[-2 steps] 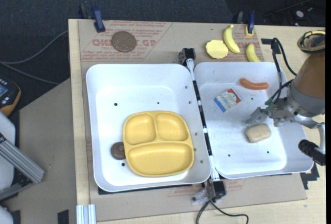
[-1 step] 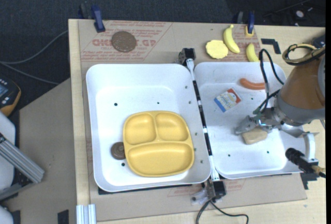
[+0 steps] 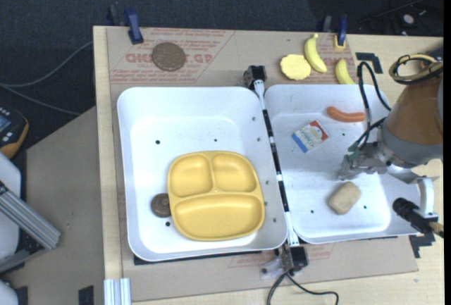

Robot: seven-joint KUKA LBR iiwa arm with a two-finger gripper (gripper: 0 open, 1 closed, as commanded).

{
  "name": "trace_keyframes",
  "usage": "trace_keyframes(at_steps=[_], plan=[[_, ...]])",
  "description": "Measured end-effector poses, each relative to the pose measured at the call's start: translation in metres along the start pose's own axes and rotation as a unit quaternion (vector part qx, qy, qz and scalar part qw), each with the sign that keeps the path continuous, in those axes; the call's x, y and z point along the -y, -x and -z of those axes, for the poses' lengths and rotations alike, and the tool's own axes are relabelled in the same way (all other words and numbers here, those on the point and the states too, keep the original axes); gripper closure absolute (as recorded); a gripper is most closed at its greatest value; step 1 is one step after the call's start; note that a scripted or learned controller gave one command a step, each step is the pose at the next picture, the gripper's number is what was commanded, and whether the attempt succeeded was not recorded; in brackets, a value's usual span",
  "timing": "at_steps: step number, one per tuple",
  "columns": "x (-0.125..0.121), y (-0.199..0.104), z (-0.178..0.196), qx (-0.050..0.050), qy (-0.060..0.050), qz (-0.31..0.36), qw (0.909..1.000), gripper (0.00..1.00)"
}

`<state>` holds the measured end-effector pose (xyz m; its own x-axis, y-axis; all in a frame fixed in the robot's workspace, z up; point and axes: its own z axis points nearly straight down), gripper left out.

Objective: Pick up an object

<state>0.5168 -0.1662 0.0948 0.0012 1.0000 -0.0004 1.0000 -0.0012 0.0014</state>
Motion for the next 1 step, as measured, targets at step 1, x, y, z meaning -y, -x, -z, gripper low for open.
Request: trace_keyframes(at_steps=[1], plan=[[0.0002,-0.0001,-0.0006,0.0,0.0,0.0,1.0,0.0]])
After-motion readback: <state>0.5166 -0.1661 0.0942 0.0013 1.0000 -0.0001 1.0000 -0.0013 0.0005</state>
